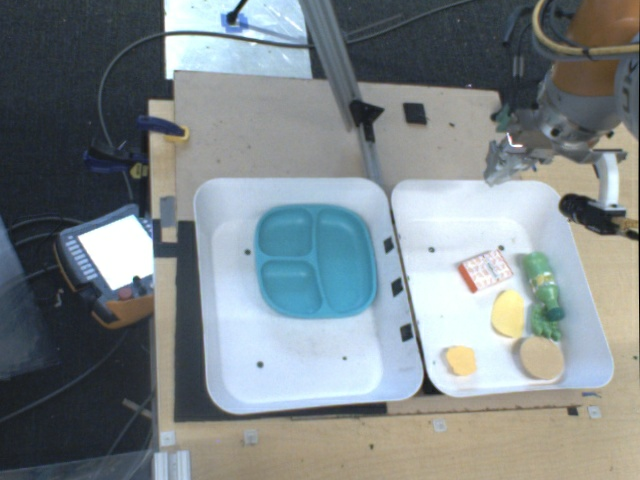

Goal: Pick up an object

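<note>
Gripper (503, 164) hovers over the right bin's (440, 208) far rim, carrying nothing.

From the overhead camera you can't tell its finger state. Your targets cluster in the bin's near right corner: red packet (486, 270), green bottle (542, 290), yellow piece (509, 314), orange piece (460, 361), tan disc (541, 358). They sit crowded near the wall, so a descent may nudge neighbours or pinch two. The packet's print is too small to read.
</note>
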Robot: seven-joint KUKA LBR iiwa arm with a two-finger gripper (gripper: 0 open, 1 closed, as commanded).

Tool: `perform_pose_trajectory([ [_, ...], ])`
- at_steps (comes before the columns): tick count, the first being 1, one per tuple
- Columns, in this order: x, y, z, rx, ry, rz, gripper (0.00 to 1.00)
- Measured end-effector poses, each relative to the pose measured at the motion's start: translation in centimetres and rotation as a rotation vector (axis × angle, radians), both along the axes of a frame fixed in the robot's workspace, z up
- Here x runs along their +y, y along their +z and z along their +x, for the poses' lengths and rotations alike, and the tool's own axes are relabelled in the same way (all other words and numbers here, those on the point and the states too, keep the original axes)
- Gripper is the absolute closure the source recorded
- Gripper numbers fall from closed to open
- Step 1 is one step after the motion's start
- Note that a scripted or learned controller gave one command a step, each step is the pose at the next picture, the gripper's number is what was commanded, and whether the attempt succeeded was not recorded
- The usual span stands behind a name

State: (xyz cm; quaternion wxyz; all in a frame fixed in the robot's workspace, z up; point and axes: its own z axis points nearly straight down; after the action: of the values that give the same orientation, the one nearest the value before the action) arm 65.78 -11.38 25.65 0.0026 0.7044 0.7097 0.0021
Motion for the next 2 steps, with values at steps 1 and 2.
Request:
perform_pose_trajectory([
  [1,5.1,-1.3,-2.2,0.007,0.001,0.002,1.0],
  [2,9.8,-2.4,-4.3,0.008,0.001,0.002,1.0],
])
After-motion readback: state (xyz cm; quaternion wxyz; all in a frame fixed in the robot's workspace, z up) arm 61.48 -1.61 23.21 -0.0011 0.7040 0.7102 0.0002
